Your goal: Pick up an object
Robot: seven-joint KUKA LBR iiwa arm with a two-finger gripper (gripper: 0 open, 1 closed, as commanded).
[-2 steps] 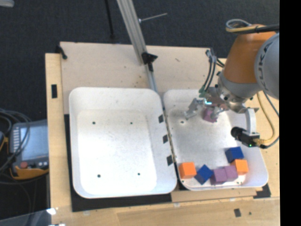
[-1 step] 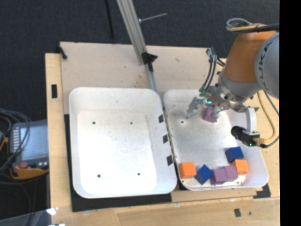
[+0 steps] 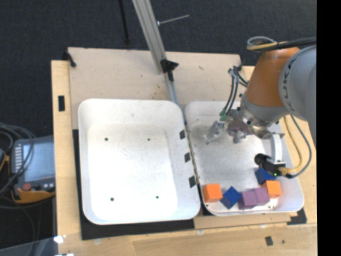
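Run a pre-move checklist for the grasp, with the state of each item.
1. Objects present in the right bin: ok; orange block, blue block, purple block lie along its near edge.
2. Gripper above a block: not ok; it hangs over bare bin floor, away from the blocks.
3. Anything between the fingers: cannot tell.
4. Blocks spaced for a clean grasp: not ok; they crowd together near the rim.
5. Small orange block beside the arm's cables: cannot tell if reachable.
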